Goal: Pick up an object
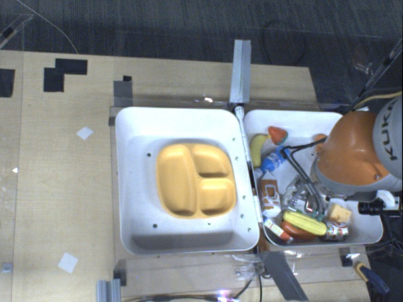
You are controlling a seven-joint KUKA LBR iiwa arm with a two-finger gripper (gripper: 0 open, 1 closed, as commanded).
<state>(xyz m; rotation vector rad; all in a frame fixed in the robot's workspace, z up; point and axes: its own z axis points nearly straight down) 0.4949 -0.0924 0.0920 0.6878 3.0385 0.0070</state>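
The right bin (368, 233) holds a heap of small toy foods: a corn cob (305, 222), a green pear-like piece (258, 148), a blue bottle (272, 162), an orange carrot-like piece (277, 133), a brown packet (269, 194), a red piece (296, 234) and a yellow cheese-like block (340, 214). My gripper (303, 200) reaches down into this bin just above the corn cob, under the orange wrist band (352, 150). Cables and the wrist hide how it stands.
The left bin (135, 168) holds a yellow divided tray (195, 180) at its middle. A metal post (240, 74) stands behind the wall between the bins. The wooden bench (56, 187) stretches to the left.
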